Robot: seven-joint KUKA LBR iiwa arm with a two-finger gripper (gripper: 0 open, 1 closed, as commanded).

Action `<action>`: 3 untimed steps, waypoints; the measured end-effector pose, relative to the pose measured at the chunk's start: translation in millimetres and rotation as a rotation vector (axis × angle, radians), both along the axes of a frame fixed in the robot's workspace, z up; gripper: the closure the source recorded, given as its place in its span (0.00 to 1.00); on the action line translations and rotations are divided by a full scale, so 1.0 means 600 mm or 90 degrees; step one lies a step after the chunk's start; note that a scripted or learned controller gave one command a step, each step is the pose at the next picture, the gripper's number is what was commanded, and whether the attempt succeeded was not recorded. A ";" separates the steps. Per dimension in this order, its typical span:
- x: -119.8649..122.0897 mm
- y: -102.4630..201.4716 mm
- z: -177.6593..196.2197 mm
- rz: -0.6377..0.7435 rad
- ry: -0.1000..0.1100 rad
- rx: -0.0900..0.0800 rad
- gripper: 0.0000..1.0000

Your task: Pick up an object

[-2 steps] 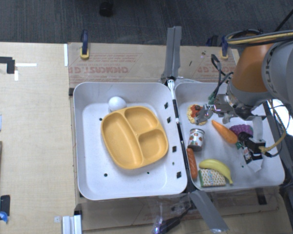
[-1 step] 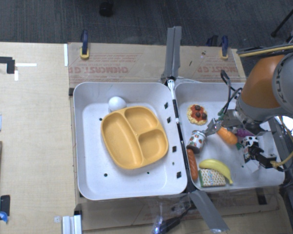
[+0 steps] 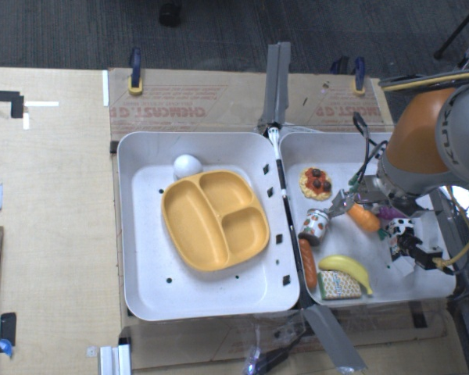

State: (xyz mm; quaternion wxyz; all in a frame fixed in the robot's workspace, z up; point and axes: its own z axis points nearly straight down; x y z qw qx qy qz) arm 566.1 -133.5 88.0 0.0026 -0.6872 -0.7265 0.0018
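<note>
Two shallow white bins sit side by side on a bench. The left bin (image 3: 141, 287) holds a yellow divided plate (image 3: 215, 219) with a white ball (image 3: 187, 164) touching its far rim. The right bin (image 3: 422, 287) holds a small tart (image 3: 316, 182), a jar (image 3: 314, 225), a carrot (image 3: 364, 218), a banana (image 3: 346, 269), a hot dog (image 3: 307, 261) and a flat packet (image 3: 340, 285).

The arm (image 3: 434, 143), grey with an orange band, reaches in from the right and bends down over the right bin. Its gripper (image 3: 345, 201) hangs low between the tart and the carrot, with a metal finger pointing down-left toward the jar. How far the fingers are spread cannot be told, and nothing is seen between them.

The likely target is the carrot, just beside the gripper, or the jar a little further left. To grasp well, the fingers should straddle one object alone, across its narrow width, and go low enough to close around its middle. The carrot is round and may roll away. The jar lies tilted and near the hot dog, so a sloppy approach could push them together.
</note>
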 end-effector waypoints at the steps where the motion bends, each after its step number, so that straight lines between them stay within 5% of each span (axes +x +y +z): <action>1: -0.001 -0.002 0.009 -0.003 0.003 0.000 1.00; 2: -0.040 0.006 0.000 0.075 0.000 0.001 1.00; 3: -0.067 -0.008 0.000 -0.037 0.001 0.000 1.00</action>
